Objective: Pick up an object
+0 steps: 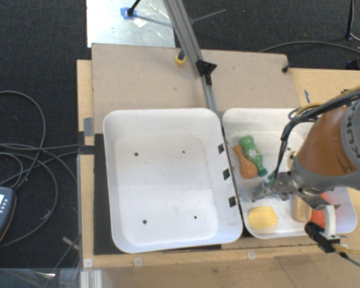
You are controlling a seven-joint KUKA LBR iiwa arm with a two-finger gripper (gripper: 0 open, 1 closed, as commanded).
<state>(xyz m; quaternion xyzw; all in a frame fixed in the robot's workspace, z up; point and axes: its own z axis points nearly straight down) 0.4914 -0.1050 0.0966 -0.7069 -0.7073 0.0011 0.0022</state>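
Note:
The right bin (240,125) holds several small objects. A green bottle (252,153) lies near its left wall, with a brown-orange piece (246,164) touching its left side. A yellow rounded object (263,218) rests at the bin's front left. A tan object (300,210) sits partly under the arm. My gripper (263,191) hangs low in the bin, just below the green bottle and above the yellow object. Nothing shows between its tips.
The left bin (117,161) stands beside the right one, joined by black clips (225,174). The grey and orange arm (324,152) covers the right bin's right half. A slanted metal pole (189,38) crosses the board behind the bins. Cables lie on the floor at left.

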